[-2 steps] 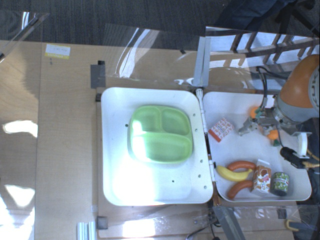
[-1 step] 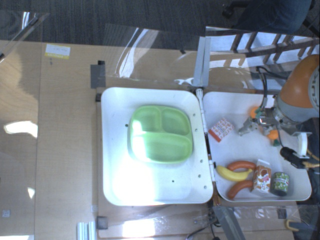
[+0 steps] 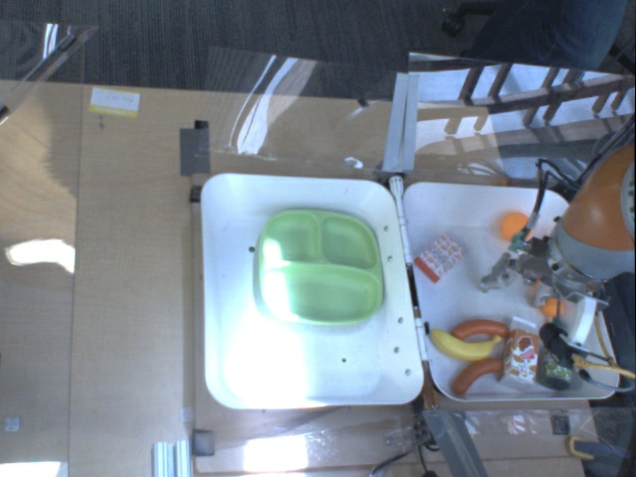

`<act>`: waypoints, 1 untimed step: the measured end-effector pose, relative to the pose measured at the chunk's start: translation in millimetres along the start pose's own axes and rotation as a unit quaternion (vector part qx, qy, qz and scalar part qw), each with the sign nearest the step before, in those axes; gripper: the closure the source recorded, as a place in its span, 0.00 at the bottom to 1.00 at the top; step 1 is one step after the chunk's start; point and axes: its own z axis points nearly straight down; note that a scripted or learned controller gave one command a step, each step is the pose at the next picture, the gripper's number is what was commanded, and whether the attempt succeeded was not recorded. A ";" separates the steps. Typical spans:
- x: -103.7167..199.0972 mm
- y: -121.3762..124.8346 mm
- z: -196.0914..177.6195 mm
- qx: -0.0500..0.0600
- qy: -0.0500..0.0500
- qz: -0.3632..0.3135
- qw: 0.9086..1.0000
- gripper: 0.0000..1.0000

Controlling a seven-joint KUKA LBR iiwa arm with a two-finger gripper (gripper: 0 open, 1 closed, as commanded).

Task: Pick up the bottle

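Note:
The bottle (image 3: pixel 555 358) is dark with a greenish label and lies near the front right corner of the right bin (image 3: pixel 467 202). My gripper (image 3: pixel 504 271) hangs over the middle of that bin, up and to the left of the bottle and apart from it. The grey arm with its orange band (image 3: pixel 601 212) reaches in from the right and hides part of the bin's right side.
In the right bin lie a red-and-white packet (image 3: pixel 439 254), an orange ball (image 3: pixel 514 225), a banana (image 3: pixel 463 344), two sausages (image 3: pixel 479 372) and a small carton (image 3: pixel 523 356) right beside the bottle. The left bin (image 3: pixel 224 366) bears a green divided plate (image 3: pixel 319 266).

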 end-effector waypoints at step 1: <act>2.5 -45.0 0.2 -0.001 -0.004 -0.064 0.998 0.00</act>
